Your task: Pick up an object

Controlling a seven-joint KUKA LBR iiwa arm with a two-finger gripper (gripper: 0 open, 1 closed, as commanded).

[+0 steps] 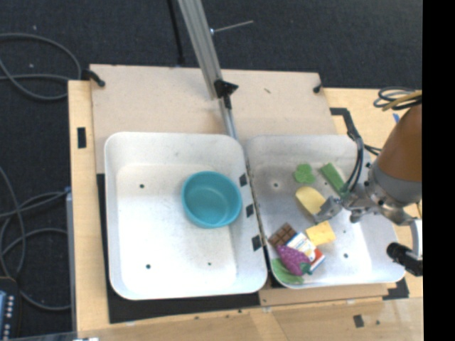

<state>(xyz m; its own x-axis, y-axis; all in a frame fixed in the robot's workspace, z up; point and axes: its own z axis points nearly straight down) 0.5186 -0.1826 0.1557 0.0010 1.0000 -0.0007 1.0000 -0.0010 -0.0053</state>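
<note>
The gripper (340, 208) sat low in the right bin (284, 151), just right of a pale yellow block (308, 199); whether its fingers were spread or pressed together could not be told, and nothing showed between them. Candidate objects were crowded: a green round piece (304, 172) and a green bar (331, 177) on the far side, a yellow wedge (320, 233), a brown chocolate-like piece (282, 234), a purple grape-like cluster (292, 259) and a small red-and-white item (308, 251) on a green plate (281, 274) at the near left corner.

Risks, as judged: a close could land beside the yellow block and push it away, or catch two neighbours at once; the smooth toys might slip.

The left bin (142, 261) held a teal bowl (211, 199). The bins rested on a tan board (156, 98) over dark carpet (71, 20) with loose cables (28, 55); an aluminium post (199, 34) rose at the far side.
</note>
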